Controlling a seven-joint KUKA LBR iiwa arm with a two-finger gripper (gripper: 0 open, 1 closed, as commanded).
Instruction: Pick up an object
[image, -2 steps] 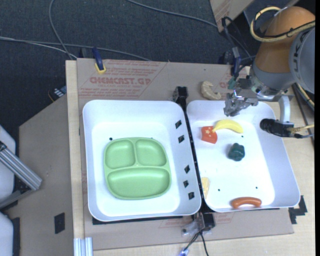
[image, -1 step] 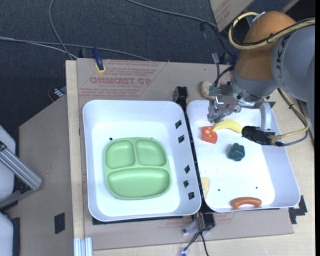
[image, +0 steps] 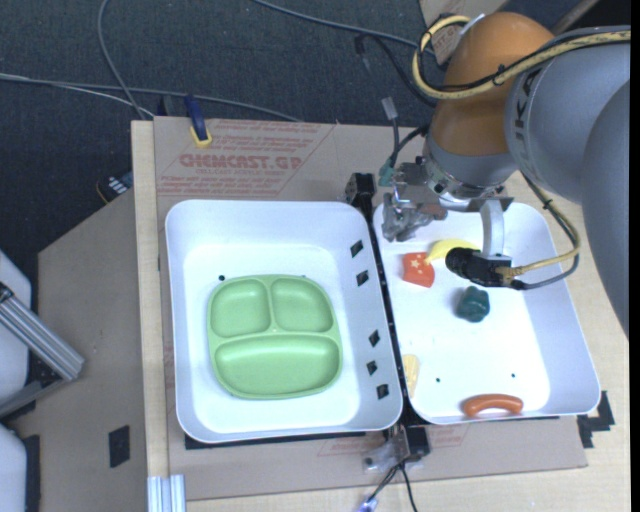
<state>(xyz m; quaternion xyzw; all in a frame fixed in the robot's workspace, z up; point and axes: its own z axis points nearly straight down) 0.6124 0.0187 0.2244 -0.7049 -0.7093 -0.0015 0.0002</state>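
The claw (image: 402, 215) hangs over the right bin's (image: 560, 330) far left corner; I cannot tell its state. The red block (image: 419, 268) just below it looks light and stiff, best pinched across its flat sides.

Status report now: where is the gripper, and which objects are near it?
Gripper low over right bin's far-left corner, nothing seen held. Red piece nearest, yellow piece beside it. Teal object and orange object farther off. Green tray in left bin.

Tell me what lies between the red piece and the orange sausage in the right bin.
Camera view: mostly bare white bin floor; the teal object sits just right of the line from red piece to orange sausage.
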